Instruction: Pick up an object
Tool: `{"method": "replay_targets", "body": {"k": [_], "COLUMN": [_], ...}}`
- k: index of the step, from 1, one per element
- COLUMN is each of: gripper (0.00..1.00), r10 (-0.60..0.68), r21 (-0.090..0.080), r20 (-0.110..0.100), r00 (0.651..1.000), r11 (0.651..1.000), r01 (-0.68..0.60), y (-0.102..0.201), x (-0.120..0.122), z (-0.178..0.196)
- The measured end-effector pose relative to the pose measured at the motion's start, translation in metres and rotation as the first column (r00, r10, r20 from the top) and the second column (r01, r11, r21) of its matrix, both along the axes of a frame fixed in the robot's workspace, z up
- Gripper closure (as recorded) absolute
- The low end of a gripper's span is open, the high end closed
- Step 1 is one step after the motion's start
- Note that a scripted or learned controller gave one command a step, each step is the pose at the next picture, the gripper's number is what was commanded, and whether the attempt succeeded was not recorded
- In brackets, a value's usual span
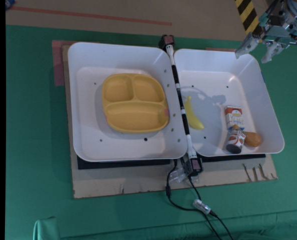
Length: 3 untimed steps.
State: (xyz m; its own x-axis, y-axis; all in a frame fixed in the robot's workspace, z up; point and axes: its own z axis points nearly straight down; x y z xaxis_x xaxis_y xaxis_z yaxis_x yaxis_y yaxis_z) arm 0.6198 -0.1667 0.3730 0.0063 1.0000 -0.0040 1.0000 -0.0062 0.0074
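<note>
Yellow banana (193, 115) lies in your right bin (248, 76), near its left wall; carton (234, 117) and bottle (235, 139) sit right of it. Your gripper (258, 50) hangs spread and empty over the far right rim.

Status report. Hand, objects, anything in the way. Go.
Hand open, nothing in it, above right bin's far corner. Banana, carton, bottle lying in right bin. Nothing in the way.

Green cloth (33, 134), brown floor (113, 4) beyond

Two white bins (88, 59), one yellow plate (134, 103), one banana (193, 116), one carton (234, 117), one bottle (234, 139).
</note>
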Motion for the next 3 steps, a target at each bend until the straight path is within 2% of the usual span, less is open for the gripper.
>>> {"method": "replay_targets", "body": {"k": [1,2,3], "gripper": [0.00,0.00,0.00], "r10": [-0.001,-0.001,0.000], "r21": [-0.001,-0.002,-0.009], "r20": [0.000,0.003,0.019], "r00": [1.000,1.000,1.000], "r11": [1.000,1.000,1.000], "r01": [0.001,0.001,0.000], "y": [0.020,-0.009,-0.024], "x": [-0.047,-0.108,-0.147], "z": [-0.078,-0.180,-0.185]}}
